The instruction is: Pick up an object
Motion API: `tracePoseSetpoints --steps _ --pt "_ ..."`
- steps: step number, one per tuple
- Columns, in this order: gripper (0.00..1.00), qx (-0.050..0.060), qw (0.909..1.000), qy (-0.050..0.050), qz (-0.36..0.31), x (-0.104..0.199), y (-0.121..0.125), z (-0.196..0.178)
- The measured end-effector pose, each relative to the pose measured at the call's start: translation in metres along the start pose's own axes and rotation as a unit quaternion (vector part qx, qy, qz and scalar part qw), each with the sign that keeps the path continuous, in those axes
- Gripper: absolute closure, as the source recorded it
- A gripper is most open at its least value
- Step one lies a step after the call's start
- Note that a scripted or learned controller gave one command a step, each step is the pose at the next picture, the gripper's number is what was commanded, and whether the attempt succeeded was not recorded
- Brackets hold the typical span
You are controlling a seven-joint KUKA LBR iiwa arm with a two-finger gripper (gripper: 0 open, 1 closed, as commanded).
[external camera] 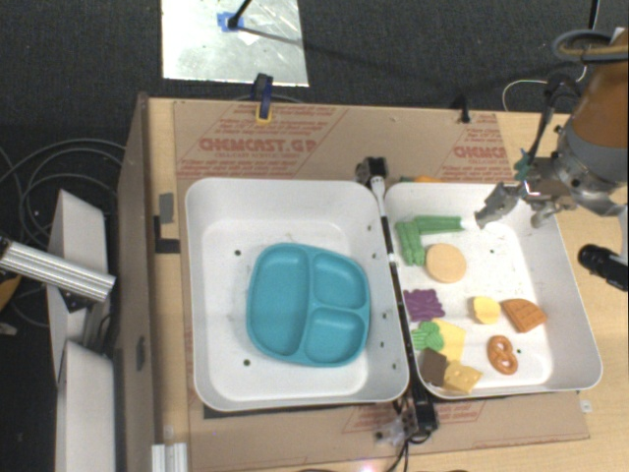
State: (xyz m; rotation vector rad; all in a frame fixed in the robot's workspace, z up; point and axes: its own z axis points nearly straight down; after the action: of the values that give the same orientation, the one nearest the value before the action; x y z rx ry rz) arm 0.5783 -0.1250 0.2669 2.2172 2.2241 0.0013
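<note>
Arm point(595, 131) comes in from the right, wrist above the top right corner of the right bin point(575, 308). Gripper point(518, 205) sits over the upper part of that bin. I see one finger point(491, 208) pointing down-left and another point(543, 214) to its right, w/ clear white bin floor between them, so jaws are apart and nothing is between them.

Right bin contents, approx layout:
- green piece point(425, 232), upper left, just beside the divider; left finger tip is near its right end, not touching as far as I can see.
- round tan cookie point(447, 263), touching the lower edge of the green piece.
- purple grapes point(424, 304), left side, below the cookie.
- small yellow piece point(486, 310) and brown bread slice point(523, 314), side by side, mid bin.
- pretzel point(502, 354), below those two.
- green leafy piece point(426, 338) touching a yellow block point(451, 339); below them a dark brown piece point(433, 366) and a cracker point(462, 376), bottom left corner.

All items lie on the bin floor, none lifted.

Left bin point(211, 264) holds a blue divided plate point(307, 303), 3 compartments, roughly centred.

Both bins rest on a cardboard sheet point(295, 136).
</note>
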Motion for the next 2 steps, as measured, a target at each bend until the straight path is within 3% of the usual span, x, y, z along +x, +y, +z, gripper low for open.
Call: tracePoseSetpoints --steps 1,2 --pt "0.00 0.005 1.0000 0.002 0.001 0.033 -0.029 0.141" --pt "0.00 0.000 1.0000 0.000 0.001 0.042 -0.028 0.183"
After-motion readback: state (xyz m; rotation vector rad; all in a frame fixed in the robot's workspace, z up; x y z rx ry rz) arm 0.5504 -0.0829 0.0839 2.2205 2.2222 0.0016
